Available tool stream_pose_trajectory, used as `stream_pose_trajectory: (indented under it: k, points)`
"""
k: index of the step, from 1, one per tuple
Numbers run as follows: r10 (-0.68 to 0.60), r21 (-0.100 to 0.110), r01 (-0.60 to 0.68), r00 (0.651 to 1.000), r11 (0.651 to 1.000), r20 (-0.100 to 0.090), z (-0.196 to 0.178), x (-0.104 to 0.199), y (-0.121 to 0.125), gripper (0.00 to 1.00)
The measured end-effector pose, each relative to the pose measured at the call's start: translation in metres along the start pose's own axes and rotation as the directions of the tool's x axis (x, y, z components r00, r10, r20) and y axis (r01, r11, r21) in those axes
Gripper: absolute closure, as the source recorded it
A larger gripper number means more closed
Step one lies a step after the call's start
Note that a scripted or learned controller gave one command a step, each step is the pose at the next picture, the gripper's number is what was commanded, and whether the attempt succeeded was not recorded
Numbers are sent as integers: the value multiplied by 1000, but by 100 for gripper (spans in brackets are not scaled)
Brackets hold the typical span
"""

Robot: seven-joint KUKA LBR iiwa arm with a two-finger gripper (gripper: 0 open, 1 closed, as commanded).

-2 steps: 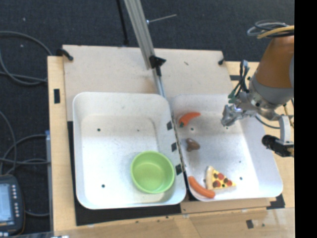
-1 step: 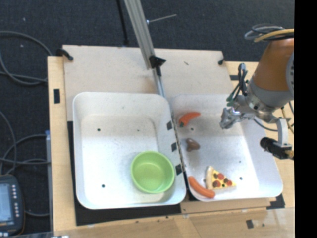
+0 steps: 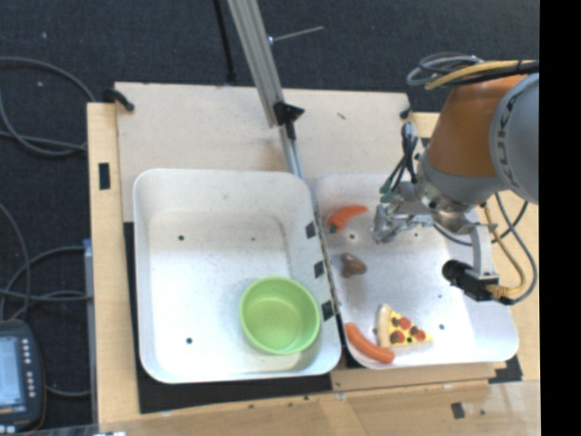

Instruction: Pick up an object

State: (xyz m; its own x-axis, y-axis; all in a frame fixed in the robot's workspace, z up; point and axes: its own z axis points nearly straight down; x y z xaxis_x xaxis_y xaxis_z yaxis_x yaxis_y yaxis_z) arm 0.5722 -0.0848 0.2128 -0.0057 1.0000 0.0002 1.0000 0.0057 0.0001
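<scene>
So the bench [image 3: 182, 134] carries two white bins side by side. The left bin [image 3: 182, 234] has a green bowl [image 3: 280, 314] sitting near its front right corner. The right bin [image 3: 472, 325] is where the small stuff is. The grey and orange arm [image 3: 472, 134] comes in from the right, with its gripper [image 3: 388, 225] hanging over the far part of that bin, just right of an orange carrot-looking piece [image 3: 346, 216]. Honestly can't tell if it's grasping anything or released. Front edge: a pizza slice toy [image 3: 399, 328] and an orange sausage [image 3: 369, 343] touching. A small brown lump [image 3: 352, 263] sits between those and the carrot.
</scene>
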Motion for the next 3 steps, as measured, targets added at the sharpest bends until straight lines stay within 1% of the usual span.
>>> stream_pose_trajectory:
  k: [1, 2, 3]
  points:
    - [-1, 0, 1, 1000, 1000, -1, 5, 51, -6, 100]
    - [-3, 0, 3, 1000, 1000, -3, -1, 106, -21, 100]
    - [-4, -1, 4, 1000, 1000, -3, -1, 166, -26, 100]
